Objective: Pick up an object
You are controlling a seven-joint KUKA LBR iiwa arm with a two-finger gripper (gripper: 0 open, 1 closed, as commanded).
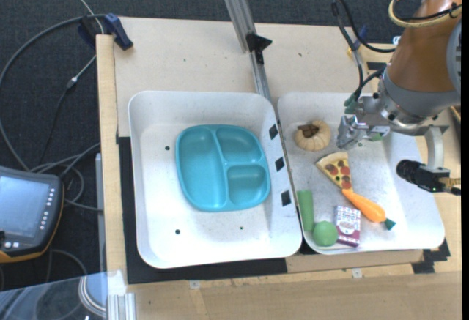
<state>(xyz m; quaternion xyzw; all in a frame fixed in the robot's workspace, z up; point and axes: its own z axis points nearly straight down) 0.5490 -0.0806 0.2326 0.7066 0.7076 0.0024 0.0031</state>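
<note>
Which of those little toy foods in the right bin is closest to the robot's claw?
The brown doughnut-like pastry, at the bin's far left, just left of the gripper. The pizza slice lies a bit farther below; the carrot, green pieces and small box sit farther still.

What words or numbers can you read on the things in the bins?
Small box, near edge of the right bin: it has red, white and purple print, too blurred to read.
Pizza slice, carrot, pastry, green toy, teal plate: no writing seen.
</note>
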